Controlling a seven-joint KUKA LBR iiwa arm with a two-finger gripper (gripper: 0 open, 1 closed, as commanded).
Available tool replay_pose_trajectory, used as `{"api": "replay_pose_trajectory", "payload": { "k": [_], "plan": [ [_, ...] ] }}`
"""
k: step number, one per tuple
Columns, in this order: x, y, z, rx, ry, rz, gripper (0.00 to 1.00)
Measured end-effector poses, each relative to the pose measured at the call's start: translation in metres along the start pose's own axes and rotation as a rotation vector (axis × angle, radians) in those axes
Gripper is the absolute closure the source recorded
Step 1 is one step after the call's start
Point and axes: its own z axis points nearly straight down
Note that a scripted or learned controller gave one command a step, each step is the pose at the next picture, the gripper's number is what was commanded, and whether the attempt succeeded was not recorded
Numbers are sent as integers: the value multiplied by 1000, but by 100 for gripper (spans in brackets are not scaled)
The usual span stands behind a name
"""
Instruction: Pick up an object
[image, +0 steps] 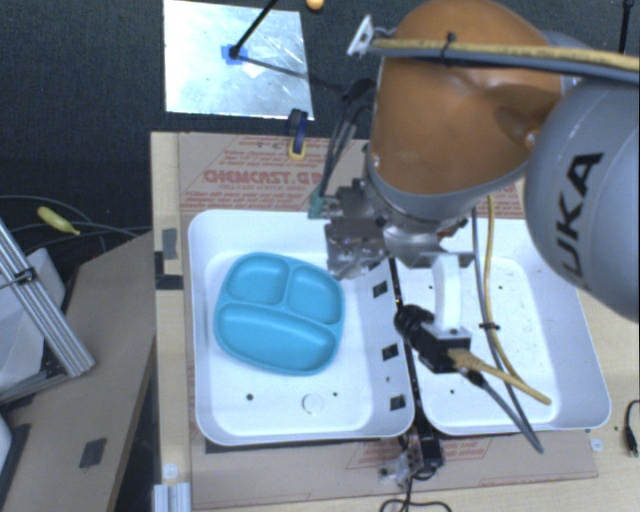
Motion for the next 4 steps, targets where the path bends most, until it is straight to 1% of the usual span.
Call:
{"api": "replay_pose_trajectory", "payload": {
  "k": [1, 2, 3, 4],
  "plan": [
    [-44, 1, -73, -7, 1, 7, 100],
    [-94, 0, -43, 0, -1, 10, 100],
    [-8, 0, -47, -2, 3, -6, 100],
    [-14, 0, -60, -2, 0, 1, 100]
  ]
}}
